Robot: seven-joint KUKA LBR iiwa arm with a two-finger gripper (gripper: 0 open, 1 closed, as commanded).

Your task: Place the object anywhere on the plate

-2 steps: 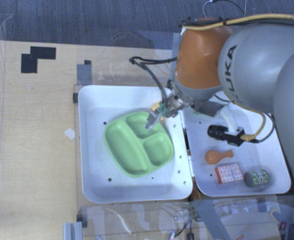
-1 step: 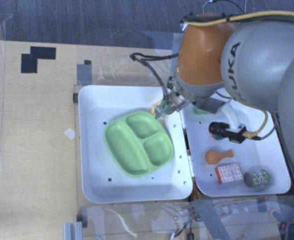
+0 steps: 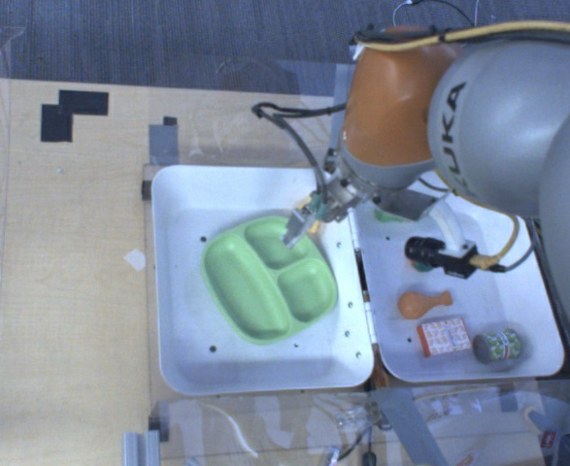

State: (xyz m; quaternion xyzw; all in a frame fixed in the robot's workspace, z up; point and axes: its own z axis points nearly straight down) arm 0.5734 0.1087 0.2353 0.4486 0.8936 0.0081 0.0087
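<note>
Although the task names only "the object", the likeliest candidates are the loose items to the right of the plate, and none can be singled out with certainty. The KUKA arm (image 3: 498, 115), grey with an orange band, reaches in from the plate's right and overhangs its upper edge. The left bin (image 3: 173, 357) surrounds the plate; the right bin (image 3: 547, 357) adjoins it on the plate's right. The plate (image 3: 265, 284) is pale green, rounded and divided into three compartments. The gripper (image 3: 298, 227) hangs over the plate's upper compartment; whether it is wide, narrow or carrying anything cannot be told, as its tip is small and blurred. Right of the plate, near one another, lie an orange-brown toy drumstick (image 3: 423, 304), a red-and-white printed box (image 3: 444, 338) and a small greenish can (image 3: 498, 346) on its side. All three are judged light and stiff. The drumstick looks smooth and is best taken across its narrow shaft; the box offers flat parallel faces; the can may roll and should be pinched across its curved wall.
</note>
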